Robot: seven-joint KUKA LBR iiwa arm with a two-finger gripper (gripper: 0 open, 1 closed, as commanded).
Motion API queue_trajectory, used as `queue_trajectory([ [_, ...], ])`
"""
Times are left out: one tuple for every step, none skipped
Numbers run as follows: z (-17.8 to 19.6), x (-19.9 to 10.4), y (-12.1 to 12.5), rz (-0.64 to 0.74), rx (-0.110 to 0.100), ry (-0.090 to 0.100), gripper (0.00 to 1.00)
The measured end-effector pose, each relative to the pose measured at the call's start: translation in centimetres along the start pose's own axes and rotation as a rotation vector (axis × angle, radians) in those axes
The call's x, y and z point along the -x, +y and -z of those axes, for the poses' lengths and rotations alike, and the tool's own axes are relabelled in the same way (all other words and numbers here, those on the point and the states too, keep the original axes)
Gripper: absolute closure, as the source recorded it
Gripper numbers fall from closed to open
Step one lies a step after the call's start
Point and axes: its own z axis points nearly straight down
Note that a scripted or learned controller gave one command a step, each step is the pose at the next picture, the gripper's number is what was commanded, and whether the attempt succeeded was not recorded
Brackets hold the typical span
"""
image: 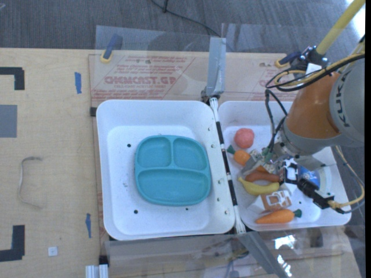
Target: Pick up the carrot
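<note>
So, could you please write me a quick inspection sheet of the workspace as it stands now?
Surface: wooden bench bearing a left bin and a right bin, side by side.
Job's things: carrot lies near the right bin's front edge, apart from the hand.
Clutter: in the right bin, a pink ball, a banana, a small orange piece and a small carton; a teal divided plate in the left bin.
Hand: hand low over the right bin's middle, above the banana; whether it holds anything cannot be told.
Cables: black cables loop along the arm; another crosses the floor at top.
Surroundings: blue tape marks, clear sheeting, grey floor.
</note>
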Motion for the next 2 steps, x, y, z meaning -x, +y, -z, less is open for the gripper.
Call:
queue_trajectory([
  [0.9, 0.4, 0.0, -0.006, 0.003, -0.003, 1.0],
  [4.7, -0.6, -4.6, 0.075, -0.015, 0.008, 1.0],
])
